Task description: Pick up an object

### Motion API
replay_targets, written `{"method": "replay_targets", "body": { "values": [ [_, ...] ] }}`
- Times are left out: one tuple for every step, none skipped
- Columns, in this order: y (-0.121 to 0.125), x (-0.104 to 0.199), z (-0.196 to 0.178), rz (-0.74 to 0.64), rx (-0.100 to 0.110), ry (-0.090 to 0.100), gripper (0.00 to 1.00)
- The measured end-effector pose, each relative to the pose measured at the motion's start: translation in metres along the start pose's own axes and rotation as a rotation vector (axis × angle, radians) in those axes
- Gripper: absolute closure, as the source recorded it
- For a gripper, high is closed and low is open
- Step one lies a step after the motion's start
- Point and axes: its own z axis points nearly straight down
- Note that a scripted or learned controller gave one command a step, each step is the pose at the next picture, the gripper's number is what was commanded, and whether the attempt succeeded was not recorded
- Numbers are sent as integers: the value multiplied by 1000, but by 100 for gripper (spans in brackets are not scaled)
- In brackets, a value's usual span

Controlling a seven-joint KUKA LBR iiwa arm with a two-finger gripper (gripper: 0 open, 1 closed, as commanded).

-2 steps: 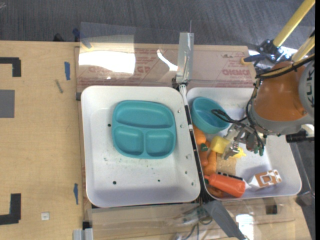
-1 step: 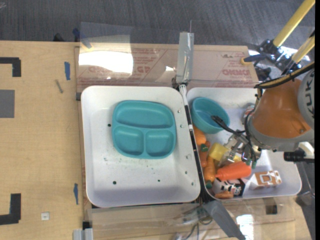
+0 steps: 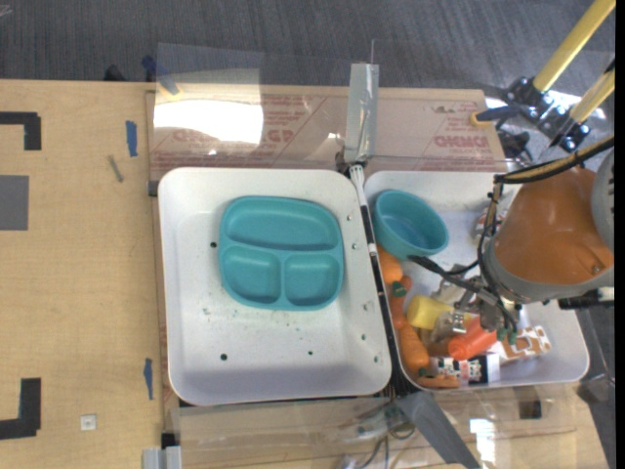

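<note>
We saw the gripper (image 3: 467,313) low in the right bin (image 3: 571,360), at five o'clock from the teal bowl (image 3: 409,223); we could not tell the claw's state.

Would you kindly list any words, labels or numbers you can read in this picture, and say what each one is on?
Nothing here can be read with certainty.
Clear panel behind the bins: red print, seemingly mirrored, too blurred to read.
Small packet at the right bin's front edge: dark and white markings, too small to read.
White and orange carton beside it: print too small to read.
Teal divided plate and teal bowl: no print seen.
</note>
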Motion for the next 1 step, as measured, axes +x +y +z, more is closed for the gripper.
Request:
{"method": "replay_targets", "body": {
  "values": [
    [52, 8, -159, -119, 1, 34, 100]
  ]
}}
